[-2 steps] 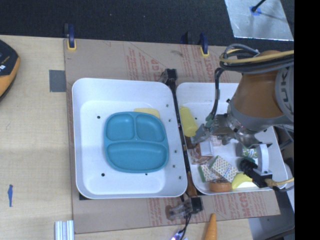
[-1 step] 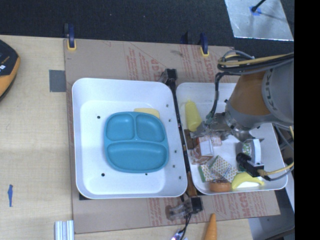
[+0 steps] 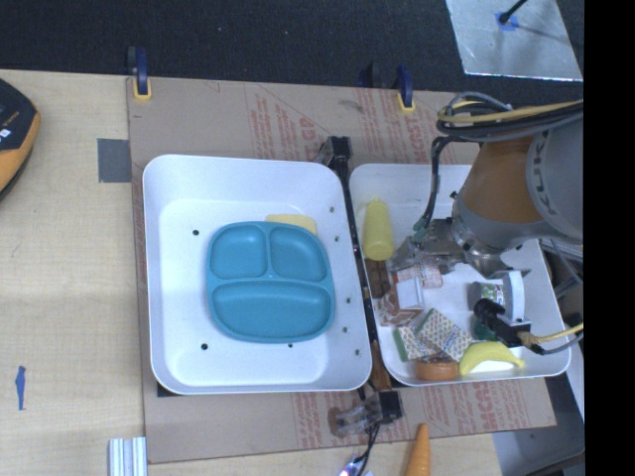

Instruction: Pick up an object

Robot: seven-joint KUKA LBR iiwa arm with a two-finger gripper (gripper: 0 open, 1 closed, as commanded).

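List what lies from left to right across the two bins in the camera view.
Left bin → blue divided plate → yellow bottle → patterned packet → yellow-green piece.

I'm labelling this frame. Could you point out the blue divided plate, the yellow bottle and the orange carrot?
blue divided plate (image 3: 269, 282): camera view, on its large lower compartment.
yellow bottle (image 3: 377, 232): camera view, on the middle of its body.
orange carrot (image 3: 419, 453): camera view, on its visible tip portion.
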